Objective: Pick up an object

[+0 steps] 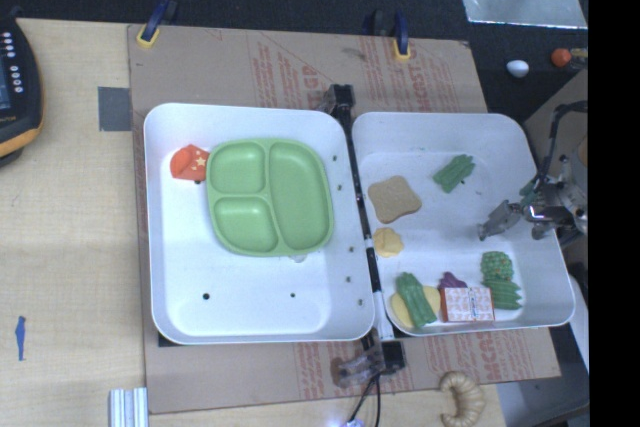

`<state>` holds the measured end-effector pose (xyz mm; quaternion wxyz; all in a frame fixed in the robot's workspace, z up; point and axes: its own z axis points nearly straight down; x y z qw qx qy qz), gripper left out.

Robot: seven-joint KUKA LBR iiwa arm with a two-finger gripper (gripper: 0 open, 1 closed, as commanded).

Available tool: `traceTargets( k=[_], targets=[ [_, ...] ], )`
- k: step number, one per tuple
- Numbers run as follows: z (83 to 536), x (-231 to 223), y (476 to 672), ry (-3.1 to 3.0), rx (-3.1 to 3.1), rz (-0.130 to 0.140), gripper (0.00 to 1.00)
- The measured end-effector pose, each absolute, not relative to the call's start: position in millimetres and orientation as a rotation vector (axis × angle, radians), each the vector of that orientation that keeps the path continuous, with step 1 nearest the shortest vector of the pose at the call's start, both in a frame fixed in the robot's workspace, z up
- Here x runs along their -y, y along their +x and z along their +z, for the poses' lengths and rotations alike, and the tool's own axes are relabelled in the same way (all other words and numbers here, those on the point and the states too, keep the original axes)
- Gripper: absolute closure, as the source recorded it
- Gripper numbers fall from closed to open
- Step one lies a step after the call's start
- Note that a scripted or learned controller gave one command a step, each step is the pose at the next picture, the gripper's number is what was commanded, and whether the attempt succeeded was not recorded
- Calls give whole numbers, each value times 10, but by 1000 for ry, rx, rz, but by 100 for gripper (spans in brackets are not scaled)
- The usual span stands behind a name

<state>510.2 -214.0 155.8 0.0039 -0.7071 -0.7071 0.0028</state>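
1. Green, we see a divided plate (pixel 270 196) in the left bin (pixel 180 305), a red piece (pixel 188 162) touching its left edge.
2. In the right bin (pixel 430 140) we see a toast slice (pixel 394 199) and green toys (pixel 455 172).
3. At the right rim, we see the gripper (pixel 510 218) spread wide, holding nothing.

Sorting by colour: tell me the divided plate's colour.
Light green, plain; the plate shows best in the camera view, in the left bin.

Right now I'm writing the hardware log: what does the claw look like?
The claw is small, made of grey metal, with slim dark fingers tapering to points. Behind it sits a blocky silvery-grey wrist with pale highlights, and a thin dark cable loops above it.
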Motion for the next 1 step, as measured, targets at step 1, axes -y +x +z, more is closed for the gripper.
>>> traceTargets(
  k=[1],
  targets=[
    [891,2109,4927,-2211,2219,6,0]
  ],
)
